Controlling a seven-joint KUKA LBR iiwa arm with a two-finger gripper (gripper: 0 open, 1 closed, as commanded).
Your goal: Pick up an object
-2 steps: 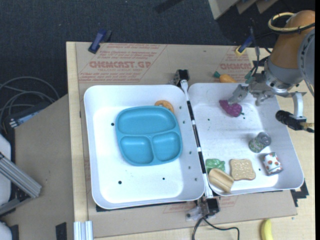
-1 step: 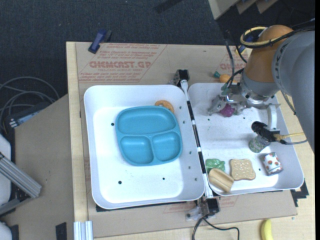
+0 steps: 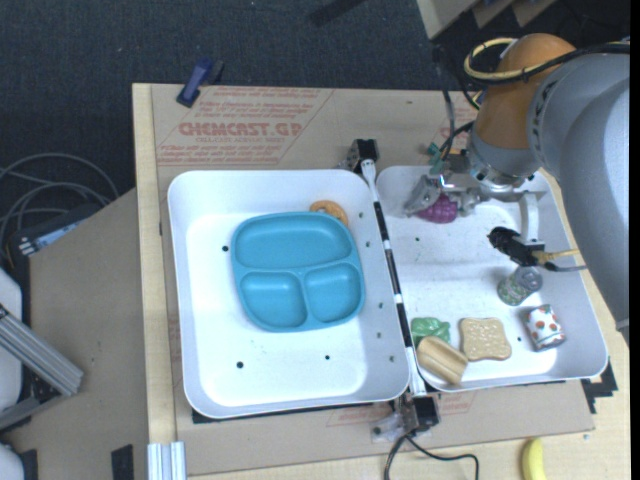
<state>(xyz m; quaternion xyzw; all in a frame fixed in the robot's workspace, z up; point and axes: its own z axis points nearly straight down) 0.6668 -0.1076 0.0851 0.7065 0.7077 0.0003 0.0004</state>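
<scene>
Scanning from the left, we see a blue divided tray (image 3: 298,284) resting in the left bin (image 3: 200,358), with a small orange-brown piece (image 3: 329,210) touching its far rim. In the right bin (image 3: 470,268), the near edge holds a green item (image 3: 429,327), a bread roll (image 3: 441,359), a toast slice (image 3: 485,338) and a small can (image 3: 543,326). At the far end, the gripper (image 3: 447,196) sits low over a purple object (image 3: 438,209); we cannot tell its grasp state.
</scene>
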